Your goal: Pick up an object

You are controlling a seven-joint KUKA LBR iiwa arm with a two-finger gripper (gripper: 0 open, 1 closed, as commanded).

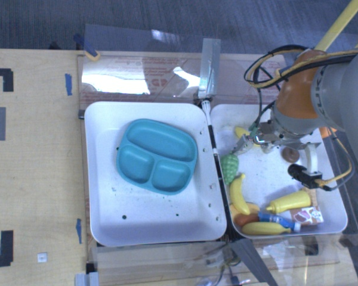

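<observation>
The arm reached in from the right over the right bin (pixel 337 210), its tool (pixel 255 137) low near that bin's upper left part, beside a small yellow piece (pixel 242 131); how it was set could not be told, and nothing showed clearly in its grasp. The objects lay along the right bin's left and lower sides: a green item (pixel 230 167), a banana (pixel 238 196), a yellow bottle (pixel 291 202) and a tube (pixel 278 220). The left bin (pixel 101 177) held a blue divided plate (pixel 156 155).

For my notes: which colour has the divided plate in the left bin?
Blue-teal plate, clear in the camera view.
</observation>
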